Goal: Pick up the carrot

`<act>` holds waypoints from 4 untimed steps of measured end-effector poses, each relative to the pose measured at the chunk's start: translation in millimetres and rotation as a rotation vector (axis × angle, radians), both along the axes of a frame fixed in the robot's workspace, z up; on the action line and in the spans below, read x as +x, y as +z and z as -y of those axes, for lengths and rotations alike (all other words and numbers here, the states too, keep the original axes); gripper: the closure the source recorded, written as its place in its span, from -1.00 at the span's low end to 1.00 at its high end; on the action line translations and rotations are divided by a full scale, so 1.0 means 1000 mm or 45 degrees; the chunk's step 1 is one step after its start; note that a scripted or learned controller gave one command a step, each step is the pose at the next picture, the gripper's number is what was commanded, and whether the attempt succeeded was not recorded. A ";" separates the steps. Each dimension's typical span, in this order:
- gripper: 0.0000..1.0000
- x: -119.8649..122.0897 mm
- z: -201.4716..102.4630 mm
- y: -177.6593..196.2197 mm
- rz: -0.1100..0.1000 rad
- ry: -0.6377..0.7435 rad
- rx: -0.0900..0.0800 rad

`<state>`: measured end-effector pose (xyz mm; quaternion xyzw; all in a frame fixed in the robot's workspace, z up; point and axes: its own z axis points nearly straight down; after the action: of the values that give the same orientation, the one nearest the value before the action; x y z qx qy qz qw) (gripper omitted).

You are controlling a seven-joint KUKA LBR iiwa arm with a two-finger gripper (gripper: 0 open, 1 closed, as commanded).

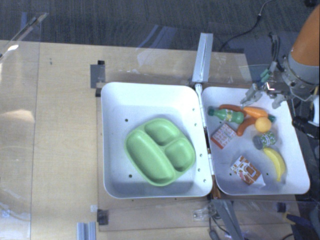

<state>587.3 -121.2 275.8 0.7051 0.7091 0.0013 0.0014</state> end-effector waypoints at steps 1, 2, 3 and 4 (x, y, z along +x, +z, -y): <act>-1.00 -0.034 0.060 -0.052 0.002 0.123 -0.002; -1.00 0.014 0.084 -0.138 0.002 0.316 -0.003; -1.00 0.054 0.083 -0.187 0.009 0.489 -0.006; 1.00 0.057 0.082 -0.174 0.019 0.492 -0.009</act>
<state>644.4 -203.6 101.7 0.5559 0.8312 0.0043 0.0090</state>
